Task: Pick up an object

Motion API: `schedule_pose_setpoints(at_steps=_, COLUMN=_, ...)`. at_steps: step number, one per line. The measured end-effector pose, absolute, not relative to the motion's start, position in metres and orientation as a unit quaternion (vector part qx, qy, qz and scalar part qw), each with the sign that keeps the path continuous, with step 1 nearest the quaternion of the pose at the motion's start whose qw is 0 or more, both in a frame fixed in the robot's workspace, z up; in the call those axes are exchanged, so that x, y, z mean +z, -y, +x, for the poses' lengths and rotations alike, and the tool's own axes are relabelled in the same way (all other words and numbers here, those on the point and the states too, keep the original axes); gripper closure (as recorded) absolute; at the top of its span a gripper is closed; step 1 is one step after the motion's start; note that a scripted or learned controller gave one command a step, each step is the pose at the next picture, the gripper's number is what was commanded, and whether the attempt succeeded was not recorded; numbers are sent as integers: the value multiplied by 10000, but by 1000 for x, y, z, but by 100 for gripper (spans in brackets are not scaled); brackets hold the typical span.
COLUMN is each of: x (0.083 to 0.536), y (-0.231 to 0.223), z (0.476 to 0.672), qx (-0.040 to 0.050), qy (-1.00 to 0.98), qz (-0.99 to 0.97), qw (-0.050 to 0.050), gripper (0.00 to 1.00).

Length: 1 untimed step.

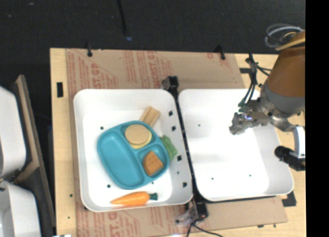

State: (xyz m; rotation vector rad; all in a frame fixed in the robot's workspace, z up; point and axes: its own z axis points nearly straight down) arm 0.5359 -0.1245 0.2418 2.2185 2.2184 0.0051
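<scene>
The left bin (87, 112) holds a blue divided tray (118, 161) with a round tan biscuit (138, 134) and a brown waffle-like piece (153, 163) on it. A tan wooden block (150, 115) lies at the tray's upper edge, a green piece (170, 147) pokes out at its right side, and an orange carrot (132, 198) lies near the bin's front wall. My gripper (239, 124) hangs over the right bin (226, 179), near its upper right part, far from all these objects. Nothing shows between its fingers.
The arm's grey wrist and orange band (288, 76) stand over the right bin's far right side, with cables above. A black clip (170, 83) sits where the two bins meet at the back. Brown cardboard (128, 69) lies under both bins.
</scene>
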Motion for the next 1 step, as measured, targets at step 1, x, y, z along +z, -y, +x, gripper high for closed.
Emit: schedule_pose_setpoints(at_steps=1, x=294, y=125, z=537, qx=17, qy=-7070, qz=7072, qw=22, gripper=100)
